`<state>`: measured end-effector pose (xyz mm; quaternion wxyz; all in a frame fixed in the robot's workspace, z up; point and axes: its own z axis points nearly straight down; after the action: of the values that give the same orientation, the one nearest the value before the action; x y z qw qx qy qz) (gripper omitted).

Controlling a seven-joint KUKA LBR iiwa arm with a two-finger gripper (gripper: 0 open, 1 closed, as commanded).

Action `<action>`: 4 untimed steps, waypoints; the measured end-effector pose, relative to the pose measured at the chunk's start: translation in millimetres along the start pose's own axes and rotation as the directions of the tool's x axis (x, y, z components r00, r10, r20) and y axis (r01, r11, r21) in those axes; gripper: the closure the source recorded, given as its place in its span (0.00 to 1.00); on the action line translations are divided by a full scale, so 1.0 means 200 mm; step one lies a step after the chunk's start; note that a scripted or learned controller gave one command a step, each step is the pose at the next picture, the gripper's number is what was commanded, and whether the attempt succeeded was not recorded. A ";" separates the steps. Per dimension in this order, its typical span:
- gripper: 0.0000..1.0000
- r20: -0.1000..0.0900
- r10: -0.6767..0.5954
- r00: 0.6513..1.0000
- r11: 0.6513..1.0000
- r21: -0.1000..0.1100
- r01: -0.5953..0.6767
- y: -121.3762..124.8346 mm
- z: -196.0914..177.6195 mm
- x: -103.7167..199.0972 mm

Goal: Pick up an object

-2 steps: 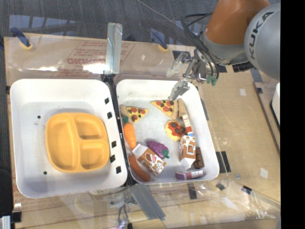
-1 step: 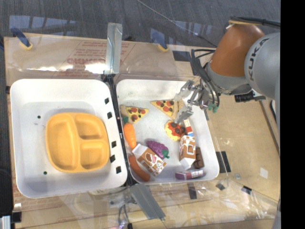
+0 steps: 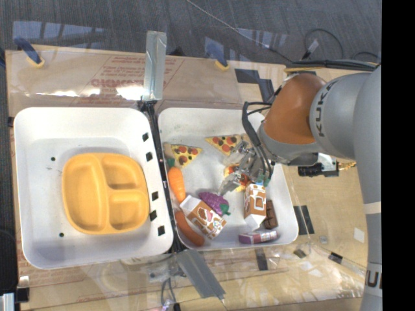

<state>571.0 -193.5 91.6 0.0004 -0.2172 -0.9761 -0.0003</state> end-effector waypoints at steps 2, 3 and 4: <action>1.00 -0.003 -0.085 0.996 0.996 -0.001 0.085 0.11 0.00 0.35; 1.00 0.007 0.104 0.995 0.995 -0.001 -0.104 0.22 -0.01 0.51; 1.00 0.003 0.296 0.955 0.955 -0.001 -0.296 0.34 0.00 0.50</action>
<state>509.3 -90.5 92.2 -0.0010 -0.3607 -0.9327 -0.0001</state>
